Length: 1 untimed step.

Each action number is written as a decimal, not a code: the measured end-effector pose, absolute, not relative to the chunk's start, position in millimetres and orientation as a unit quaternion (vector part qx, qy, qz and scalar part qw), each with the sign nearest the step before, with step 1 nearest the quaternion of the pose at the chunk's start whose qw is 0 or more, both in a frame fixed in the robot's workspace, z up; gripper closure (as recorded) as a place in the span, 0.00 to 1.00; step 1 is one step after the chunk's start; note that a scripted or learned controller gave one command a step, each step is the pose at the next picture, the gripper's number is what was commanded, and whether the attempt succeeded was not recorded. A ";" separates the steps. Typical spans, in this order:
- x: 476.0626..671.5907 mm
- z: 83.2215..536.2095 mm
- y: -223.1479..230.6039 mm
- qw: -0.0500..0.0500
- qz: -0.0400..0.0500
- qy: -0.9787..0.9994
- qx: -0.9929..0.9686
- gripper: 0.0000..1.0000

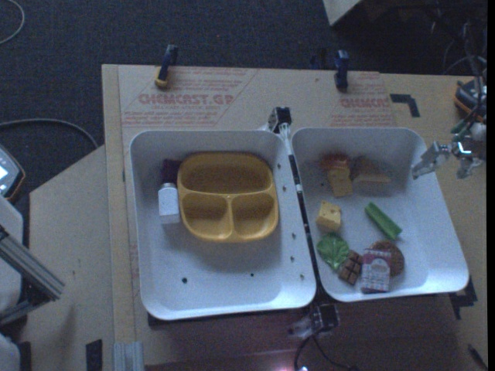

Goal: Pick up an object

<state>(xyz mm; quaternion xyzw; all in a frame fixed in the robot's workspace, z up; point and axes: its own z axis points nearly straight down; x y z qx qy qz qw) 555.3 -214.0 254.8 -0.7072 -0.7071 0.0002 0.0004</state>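
Camera view, arm: at the right edge, near the right bin's upper right corner; little of it shows, a pale metallic part angled toward the bin rim
Tool (439, 154): above the right bin's upper right rim, over no object; too small and blurred to tell whether it is released or clenched
Tabletop (116, 130): pale board with red lettering, two clamps on its far edge
Left bin (147, 284): shallow white plastic, rounded corners
Yellow tray (227, 196): smooth moulded plastic, three compartments, rounded, lying flat in the left bin
White bottle (168, 202): small, boxy, just beside the tray's left edge, a dark item behind it
Right bin (441, 230): same white plastic, touching the left bin along the middle
Cheese wedge (329, 216): yellow block near the right bin's centre left
Green stick (383, 220): long narrow piece, long axis running from upper left to lower right, right of the cheese
Green leaf (332, 249): flat, crinkled, below the cheese
Chocolate piece (350, 268): brown, gridded, touching the leaf
Pink packet (376, 272): flat, printed, lying over a round brown cookie (393, 255)
Far group (349, 173): red, yellow and tan food pieces clustered near the bin's upper wall
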 end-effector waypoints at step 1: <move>558.7 211.1 -217.3 0.002 0.001 -0.707 -0.707 0.00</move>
